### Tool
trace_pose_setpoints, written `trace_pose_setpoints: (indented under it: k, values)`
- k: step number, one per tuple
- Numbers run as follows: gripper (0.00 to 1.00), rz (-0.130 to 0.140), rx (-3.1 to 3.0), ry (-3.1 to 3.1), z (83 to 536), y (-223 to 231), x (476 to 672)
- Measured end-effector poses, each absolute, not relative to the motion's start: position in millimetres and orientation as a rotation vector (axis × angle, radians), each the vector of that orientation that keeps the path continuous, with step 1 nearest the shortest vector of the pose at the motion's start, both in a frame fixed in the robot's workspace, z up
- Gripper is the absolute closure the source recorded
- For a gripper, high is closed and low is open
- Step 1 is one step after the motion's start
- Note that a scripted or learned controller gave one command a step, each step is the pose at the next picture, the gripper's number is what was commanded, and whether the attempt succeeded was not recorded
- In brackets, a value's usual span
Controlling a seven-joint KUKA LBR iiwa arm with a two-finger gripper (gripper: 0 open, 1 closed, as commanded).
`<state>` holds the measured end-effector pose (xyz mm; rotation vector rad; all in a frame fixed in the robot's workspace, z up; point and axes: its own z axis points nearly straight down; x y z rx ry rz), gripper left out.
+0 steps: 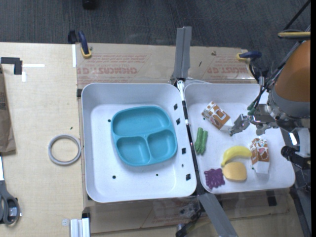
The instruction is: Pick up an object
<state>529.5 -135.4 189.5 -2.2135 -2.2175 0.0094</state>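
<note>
Cartons, fruit and beans lie in your right bin [284, 179]. Nearest the gripper [240, 126] is the small carton [216, 115], lying just left of it with its long axis running from upper left to lower right. It looks light and stiff, probably easy to crush, so take it across the narrow sides. You can't tell from this angle whether the claw is open or closed.
</note>
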Motion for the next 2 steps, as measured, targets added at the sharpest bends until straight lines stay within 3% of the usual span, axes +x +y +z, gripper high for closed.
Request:
trace_pose_setpoints:
  k: [1,2]
  values:
    - [0.00,0.002,-2.240,-2.199,90.7,-106.0,476.8]
    - [1.00,0.003,-2.245,-2.193,99.2,-106.8,477.1]
